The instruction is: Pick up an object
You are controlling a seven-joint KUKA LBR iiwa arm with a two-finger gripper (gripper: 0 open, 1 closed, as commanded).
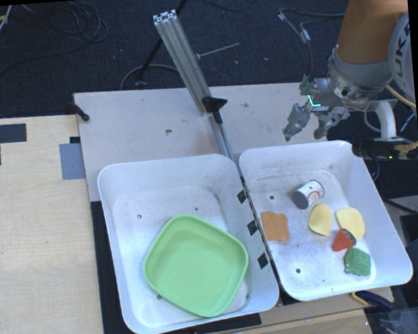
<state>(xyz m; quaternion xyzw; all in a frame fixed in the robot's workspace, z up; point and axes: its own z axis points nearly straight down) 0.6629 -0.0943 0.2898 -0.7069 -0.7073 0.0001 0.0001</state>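
The right bin (370, 185) holds a small white and grey can (307, 193) lying on its side, an orange flat piece (275, 226), two yellow pieces (320, 220) (350, 221), a red strawberry-like piece (343, 240) and a green leafy piece (358, 261). My gripper (311, 123) hangs above the bench just beyond the far rim of the right bin, well apart from all of these. Its two fingers are spread, with nothing between them.
The left bin (124, 199) holds a light green square plate (196, 264). A grey metal bar (189, 62) slants from the back down to the divide between the bins. The arm's orange band (370, 17) is at the upper right.
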